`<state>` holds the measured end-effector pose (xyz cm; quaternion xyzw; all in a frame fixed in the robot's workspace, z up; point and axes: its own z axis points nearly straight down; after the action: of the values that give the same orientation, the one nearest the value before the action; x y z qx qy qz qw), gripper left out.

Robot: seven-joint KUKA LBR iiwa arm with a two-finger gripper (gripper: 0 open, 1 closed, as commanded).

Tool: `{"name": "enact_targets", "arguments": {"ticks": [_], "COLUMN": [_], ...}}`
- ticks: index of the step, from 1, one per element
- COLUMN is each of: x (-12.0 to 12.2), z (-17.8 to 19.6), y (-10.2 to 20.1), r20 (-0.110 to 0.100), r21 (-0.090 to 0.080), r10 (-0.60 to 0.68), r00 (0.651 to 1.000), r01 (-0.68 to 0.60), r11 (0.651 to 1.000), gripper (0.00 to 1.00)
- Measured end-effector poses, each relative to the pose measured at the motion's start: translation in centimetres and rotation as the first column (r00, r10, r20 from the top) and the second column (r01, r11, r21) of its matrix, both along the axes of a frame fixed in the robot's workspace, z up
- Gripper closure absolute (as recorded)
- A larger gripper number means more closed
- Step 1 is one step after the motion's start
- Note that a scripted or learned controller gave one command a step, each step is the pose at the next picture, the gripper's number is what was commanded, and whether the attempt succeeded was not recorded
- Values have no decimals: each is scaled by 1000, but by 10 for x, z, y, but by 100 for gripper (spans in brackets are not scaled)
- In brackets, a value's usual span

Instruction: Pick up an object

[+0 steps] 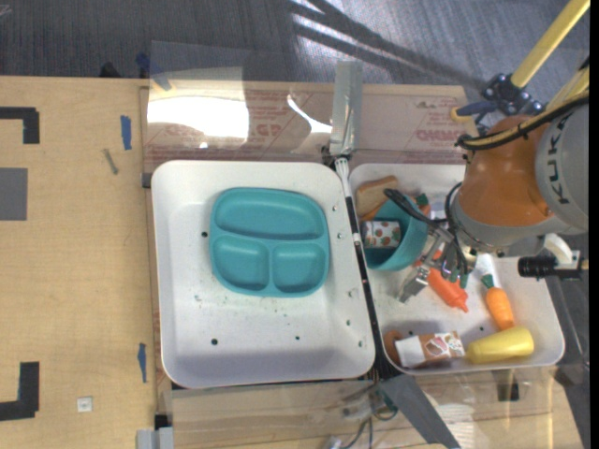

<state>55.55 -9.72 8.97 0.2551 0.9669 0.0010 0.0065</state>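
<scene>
- Camera view, left side: shallow white left bin point(178, 251) on the bench, touching the right bin point(545, 318) along a shared edge.
- In the left bin: a teal divided plate point(270, 241) with three compartments, lying flat, slightly toward the far side of the middle; dark specks scattered on the bin floor around it.
- Behind both bins: a strip of printed cardboard point(281, 124) with a glossy clear sheet over it, catching bright glare.
- Right side: grey arm point(562, 171) with its orange band point(501, 190), reaching in over the right bin and covering that bin's far right part.
- Gripper point(432, 279) down low inside the right bin, near its middle, just beside the teal bowl point(401, 243) and right over an orange-red piece point(452, 294).
- Open or closed: cannot tell, the metal parts blur together with the clutter beneath; nothing clearly held.
- Things to pick, all lying in the right bin:
- teal bowl tipped on its side near the left wall, with a small patterned box point(380, 233) at its mouth;
- toy carrot point(499, 309) right of the orange-red piece, close but apart;
- yellow piece point(502, 345) against the near wall;
- brown and white packet point(429, 348) just left of the yellow piece, touching or nearly so;
- tan piece point(372, 195) in the far left corner, partly behind the bowl.
</scene>
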Motion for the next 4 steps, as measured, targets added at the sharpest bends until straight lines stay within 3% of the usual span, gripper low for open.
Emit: {"name": "enact_targets", "arguments": {"ticks": [1,2,3,4], "x": [-35,-37,-35,-70], "z": [0,0,12,1], "y": [-5,-4,-5,-3], "r20": [0,-2,5,4], "r21": [6,8,10,11], "r10": [-417,-516,-515,-592], "r00": [909,857,857,806], "r01": [417,516,515,592], "r11": [909,856,857,806], "gripper": [0,0,100,100]}}
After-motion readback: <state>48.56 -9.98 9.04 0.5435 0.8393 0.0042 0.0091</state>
